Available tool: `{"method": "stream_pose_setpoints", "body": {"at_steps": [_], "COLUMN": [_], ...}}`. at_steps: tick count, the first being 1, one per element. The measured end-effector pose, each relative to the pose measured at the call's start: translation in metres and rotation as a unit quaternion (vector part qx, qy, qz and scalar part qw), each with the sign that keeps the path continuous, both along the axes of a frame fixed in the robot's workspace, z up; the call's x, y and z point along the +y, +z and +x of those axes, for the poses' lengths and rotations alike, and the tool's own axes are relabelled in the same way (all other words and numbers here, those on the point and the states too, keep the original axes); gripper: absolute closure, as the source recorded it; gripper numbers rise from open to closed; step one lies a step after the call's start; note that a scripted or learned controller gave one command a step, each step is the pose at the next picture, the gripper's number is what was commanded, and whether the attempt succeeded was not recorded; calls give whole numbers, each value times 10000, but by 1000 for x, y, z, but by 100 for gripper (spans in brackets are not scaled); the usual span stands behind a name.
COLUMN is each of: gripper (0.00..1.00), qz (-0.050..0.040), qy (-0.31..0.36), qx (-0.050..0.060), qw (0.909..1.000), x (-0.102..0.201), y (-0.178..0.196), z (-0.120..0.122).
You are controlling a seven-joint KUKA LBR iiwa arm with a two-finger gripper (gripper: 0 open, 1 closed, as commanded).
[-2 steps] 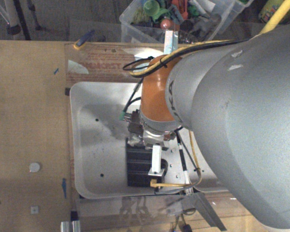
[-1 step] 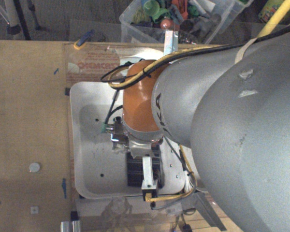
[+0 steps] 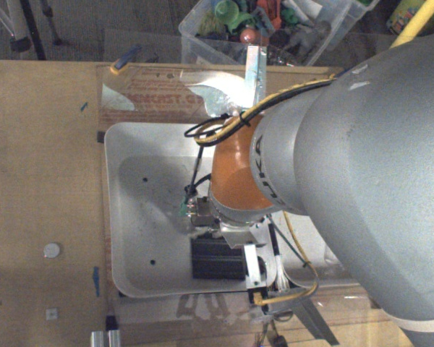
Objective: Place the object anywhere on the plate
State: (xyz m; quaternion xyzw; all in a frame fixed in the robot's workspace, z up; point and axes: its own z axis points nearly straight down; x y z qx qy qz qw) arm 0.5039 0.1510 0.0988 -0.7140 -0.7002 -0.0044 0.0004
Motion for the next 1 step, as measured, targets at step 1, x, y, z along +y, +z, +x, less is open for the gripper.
{"method": "stream_pose_setpoints", "body": {"at_steps": [1], "gripper": [100], "qz": [-31], "qy": [922], "qx": [50], "qw": [9957], "x": [-34], "y": [40], "z": [-25]}}
